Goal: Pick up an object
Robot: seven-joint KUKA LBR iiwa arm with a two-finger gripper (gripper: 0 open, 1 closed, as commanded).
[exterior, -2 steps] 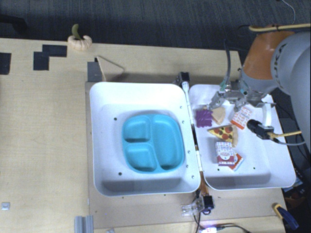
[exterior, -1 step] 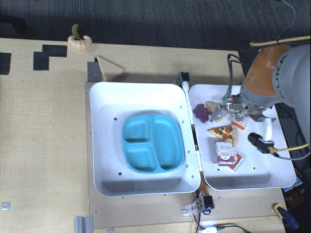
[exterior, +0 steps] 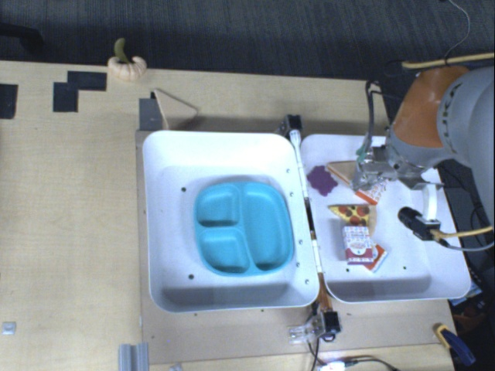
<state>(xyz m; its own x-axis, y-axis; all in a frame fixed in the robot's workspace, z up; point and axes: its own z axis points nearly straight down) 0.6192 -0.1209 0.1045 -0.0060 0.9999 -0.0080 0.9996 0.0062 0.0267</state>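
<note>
Gripper (exterior: 373,178), finger opening indiscernible, lowered into the right bin (exterior: 441,280) over a sandwich wedge (exterior: 340,171); purple piece (exterior: 320,178) beside it, pizza slice (exterior: 352,212) and carton (exterior: 361,245) nearer the bin's front.

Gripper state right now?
Gripper: down in the right bin, over the toy sandwich; open or closed cannot be told.
</note>
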